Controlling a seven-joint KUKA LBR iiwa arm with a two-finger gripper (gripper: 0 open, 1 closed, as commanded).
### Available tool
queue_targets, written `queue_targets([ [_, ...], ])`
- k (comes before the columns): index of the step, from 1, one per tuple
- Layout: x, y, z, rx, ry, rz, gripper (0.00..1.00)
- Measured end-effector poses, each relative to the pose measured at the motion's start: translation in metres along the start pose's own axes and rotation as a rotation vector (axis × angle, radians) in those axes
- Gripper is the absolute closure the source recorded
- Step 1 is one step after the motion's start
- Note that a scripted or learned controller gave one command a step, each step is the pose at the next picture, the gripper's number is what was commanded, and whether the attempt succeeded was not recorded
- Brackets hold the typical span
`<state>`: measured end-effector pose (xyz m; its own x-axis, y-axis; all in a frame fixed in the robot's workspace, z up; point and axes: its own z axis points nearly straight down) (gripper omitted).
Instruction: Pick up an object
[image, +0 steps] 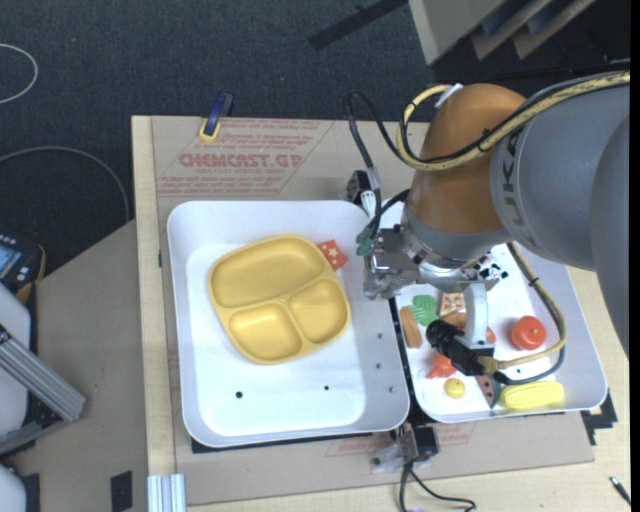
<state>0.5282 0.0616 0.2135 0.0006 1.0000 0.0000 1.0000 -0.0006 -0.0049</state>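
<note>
Arm (470, 190) partly covering right bin (578, 330), gripper (432, 285) state impossible to tell, yellow plate (278, 298) lying in left bin (200, 360), perhaps a tomato (528, 331) in right one.

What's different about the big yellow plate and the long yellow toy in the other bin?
The yellow plate is far bigger than the long yellow toy. The plate is wide with three hollows; the toy is a slim bar. The plate lies in the view's left bin; the toy lies in the right bin, near its front edge. Both are yellow and lie flat.
</note>
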Motion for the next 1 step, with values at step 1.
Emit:
queue_targets([
  [1,0.0028,-0.0084,-0.0091,-0.002,0.002,-0.001,1.00],
])
